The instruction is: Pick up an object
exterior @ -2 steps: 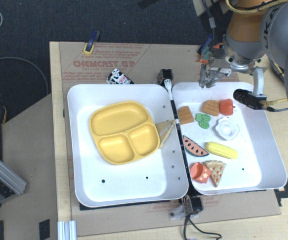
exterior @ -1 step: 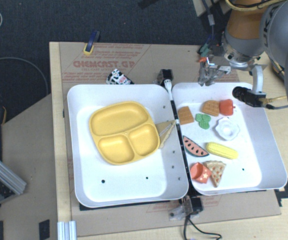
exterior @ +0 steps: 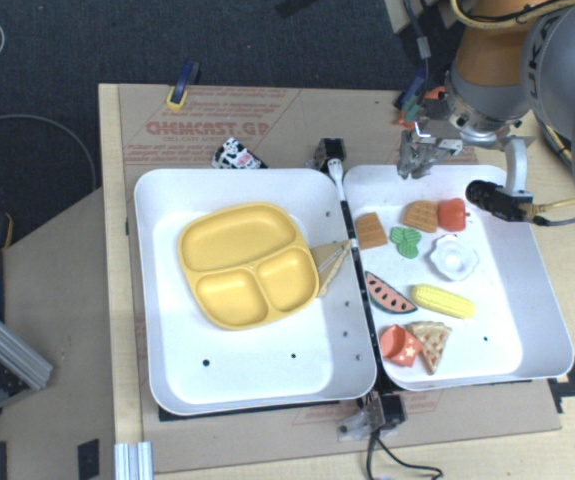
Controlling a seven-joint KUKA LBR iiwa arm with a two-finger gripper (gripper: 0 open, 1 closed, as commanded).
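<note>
Hand (exterior: 419,160): hovering at the right bin's (exterior: 527,358) far rim, fingers parted, grasping nothing. Waffle (exterior: 420,216): lying in that bin just below the hand, nearest of the toys.

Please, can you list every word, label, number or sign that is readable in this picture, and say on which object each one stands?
"CHEMCAST GP": red print on the brown board under the two bins, above the left white bin. The last letters are faint, so that part is uncertain.
Smaller red lines above and below that print: too blurred to read.
Black-and-white patterned item on the board: no readable text.
Toy foods, yellow tray: no text visible.
</note>
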